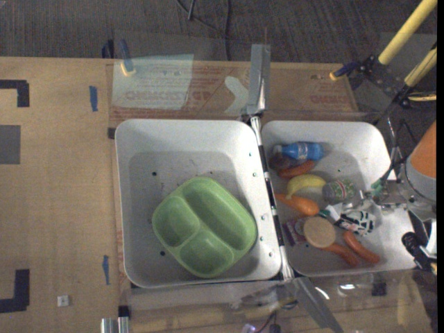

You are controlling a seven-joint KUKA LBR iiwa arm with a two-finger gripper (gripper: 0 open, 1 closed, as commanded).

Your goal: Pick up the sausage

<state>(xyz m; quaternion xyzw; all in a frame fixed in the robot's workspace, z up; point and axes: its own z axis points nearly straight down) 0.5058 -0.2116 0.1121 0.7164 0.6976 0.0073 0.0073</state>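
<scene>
Mostly crowded: sausage (pixel 362 248) lies near right bin's (pixel 326 129) front wall, just beside round tan disc (pixel 320 232). Gripper (pixel 380 200) hangs near right wall, by crumpled packet (pixel 359 219); opening unclear. Bare floor toward back right corner.

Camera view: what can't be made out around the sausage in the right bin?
Sausage: blurred; whether it touches the orange piece beside it is unclear.
Orange piece: partly under the tan disc, cannot be named.
Reddish item: partly hidden by the blue bottle, too blurred to name.
Arm: cut off by the right edge.
</scene>
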